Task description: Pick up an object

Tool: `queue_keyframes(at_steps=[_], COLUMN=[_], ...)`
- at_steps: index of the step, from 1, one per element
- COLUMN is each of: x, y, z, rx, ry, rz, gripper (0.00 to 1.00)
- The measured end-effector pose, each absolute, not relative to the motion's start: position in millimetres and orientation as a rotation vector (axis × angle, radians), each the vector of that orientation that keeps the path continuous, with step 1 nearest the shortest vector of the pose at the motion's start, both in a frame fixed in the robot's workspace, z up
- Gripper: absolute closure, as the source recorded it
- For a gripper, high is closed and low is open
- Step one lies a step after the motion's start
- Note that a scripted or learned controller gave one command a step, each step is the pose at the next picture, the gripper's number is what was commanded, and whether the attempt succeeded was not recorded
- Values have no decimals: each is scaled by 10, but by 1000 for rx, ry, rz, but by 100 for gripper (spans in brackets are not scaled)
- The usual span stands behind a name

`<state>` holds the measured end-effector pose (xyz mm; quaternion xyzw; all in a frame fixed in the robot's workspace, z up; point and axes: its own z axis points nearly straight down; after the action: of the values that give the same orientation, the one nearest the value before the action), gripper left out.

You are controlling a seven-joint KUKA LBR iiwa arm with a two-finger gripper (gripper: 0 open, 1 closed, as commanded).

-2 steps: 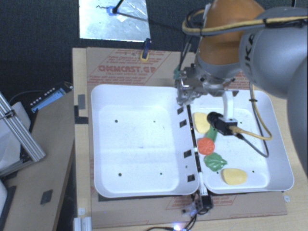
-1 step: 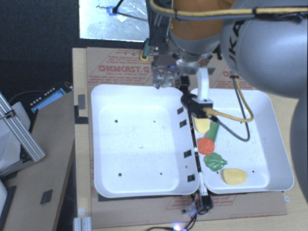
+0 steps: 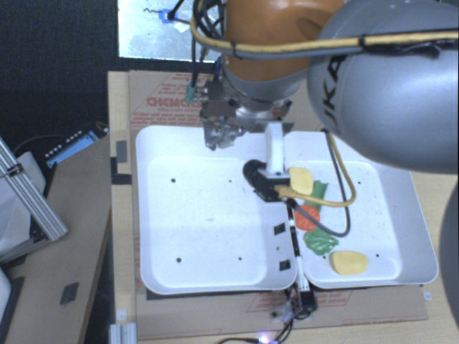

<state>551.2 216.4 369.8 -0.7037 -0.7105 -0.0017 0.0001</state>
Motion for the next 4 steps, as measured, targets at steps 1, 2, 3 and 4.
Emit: queue_keyframes(at_steps=[1, 2, 3, 4], x=[5533, 5538, 4945, 4860], y=[2137, 2140, 2183, 2351], z=[3803, 3913, 5419, 5350], rx=[-2212, -2207, -2215, -2214], ry=[-2233, -2239, -2234, -2228], rz=[-7, -10, -31, -4], gripper=[100, 100, 100, 100])
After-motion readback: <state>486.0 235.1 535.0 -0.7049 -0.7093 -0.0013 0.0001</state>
